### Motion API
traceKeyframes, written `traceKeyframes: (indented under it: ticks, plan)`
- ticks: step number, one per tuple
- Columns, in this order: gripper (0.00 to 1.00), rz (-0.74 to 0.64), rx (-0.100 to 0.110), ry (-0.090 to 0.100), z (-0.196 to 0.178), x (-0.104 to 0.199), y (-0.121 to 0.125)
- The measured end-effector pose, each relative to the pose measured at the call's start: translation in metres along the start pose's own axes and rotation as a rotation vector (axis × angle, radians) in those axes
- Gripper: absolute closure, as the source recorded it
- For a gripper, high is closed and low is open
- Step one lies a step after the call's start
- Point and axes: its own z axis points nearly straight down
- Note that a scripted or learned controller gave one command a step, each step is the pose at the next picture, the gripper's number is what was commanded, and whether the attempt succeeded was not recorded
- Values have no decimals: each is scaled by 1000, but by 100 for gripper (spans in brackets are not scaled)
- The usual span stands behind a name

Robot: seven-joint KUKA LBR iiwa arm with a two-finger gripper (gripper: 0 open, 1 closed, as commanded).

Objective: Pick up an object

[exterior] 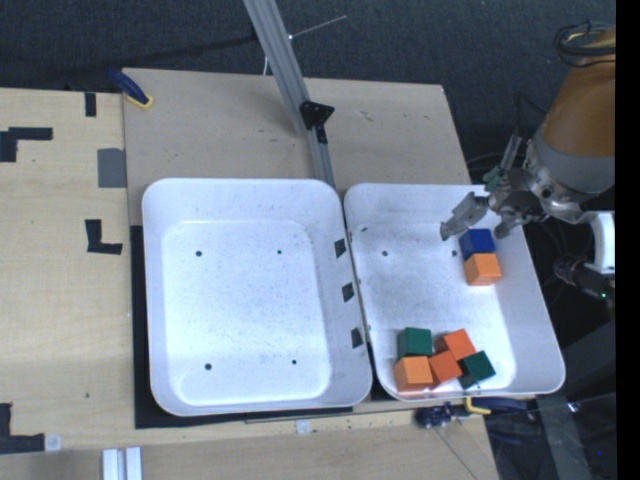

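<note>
arm: I've got it reaching in from the right, wrist low over the right bin (520,268), far side.
gripper: gripper (483,218) sits just above and beside the blue block (478,240). I see one finger splayed left, another right, a gap between them, so I read it as spread apart. Nothing between the fingers.
target: blue block, with an orange block (483,268) touching its near side. Both lie near the bin's right wall, likely why the approach is from above instead of from the side.
pair risk: the two blocks abut, so a finger could land on the seam or nudge the orange one. My judgement, not observed.
cluster: green block (415,342), orange blocks (413,371) and (458,345), dark green block (477,367) bunched at the near edge. Tight packing, poor finger clearance, so I'd leave them.
left bin: left bin (160,268) isn't in play.
stage: pre-grasp, not yet closed on anything.
</note>
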Motion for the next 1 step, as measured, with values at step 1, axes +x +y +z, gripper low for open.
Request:
traceKeyframes:
  ticks: [1]
  plan:
    - [0, 0, 0, 0, 0, 0, 0]
